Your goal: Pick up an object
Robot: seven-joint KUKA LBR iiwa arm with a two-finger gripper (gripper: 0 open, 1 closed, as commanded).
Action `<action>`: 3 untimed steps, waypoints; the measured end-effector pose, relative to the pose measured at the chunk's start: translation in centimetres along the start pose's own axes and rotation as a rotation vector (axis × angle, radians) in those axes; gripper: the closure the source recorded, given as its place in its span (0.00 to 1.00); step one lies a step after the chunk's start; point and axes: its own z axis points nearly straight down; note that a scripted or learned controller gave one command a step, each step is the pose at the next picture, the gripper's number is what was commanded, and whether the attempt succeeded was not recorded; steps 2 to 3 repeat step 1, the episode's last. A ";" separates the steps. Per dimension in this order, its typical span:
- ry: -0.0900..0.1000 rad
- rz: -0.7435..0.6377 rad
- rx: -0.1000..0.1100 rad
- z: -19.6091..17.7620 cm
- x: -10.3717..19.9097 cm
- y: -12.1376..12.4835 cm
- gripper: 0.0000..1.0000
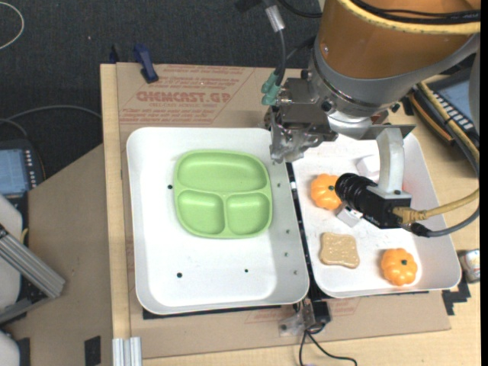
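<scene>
My gripper point(280, 151) hangs over the line where the two white bins meet, near their far edge. It points down. I cannot tell if it is open or shut, and I cannot tell if it has hold of anything.

Just beside it, in the left bin point(152, 250), lies a green plate point(223, 193). The plate has one big part and two small parts. It sits flat in the far half of that bin, and its near-right corner is close to the wall between the bins.

On the other side, in the right bin point(431, 197), there are three small toys I could pick up. The nearest one to my gripper is a small orange pumpkin point(322, 191), close to the left wall of that bin. Nearer to the front lies a tan slice of toast point(338, 250), flat on the floor of the bin. A second orange pumpkin point(399, 266) sits to the right of the toast, near the front edge. The three toys do not touch.

Both bins rest on a brown board point(183, 90) with red words on it. A blue clip point(145, 63) sits at its far left corner.
</scene>
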 end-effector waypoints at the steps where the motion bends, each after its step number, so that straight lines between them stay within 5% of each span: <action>1: -0.003 -0.007 0.013 10.7 8.1 -0.3 1.00; 3: -0.003 -0.007 0.013 10.7 8.1 -0.3 1.00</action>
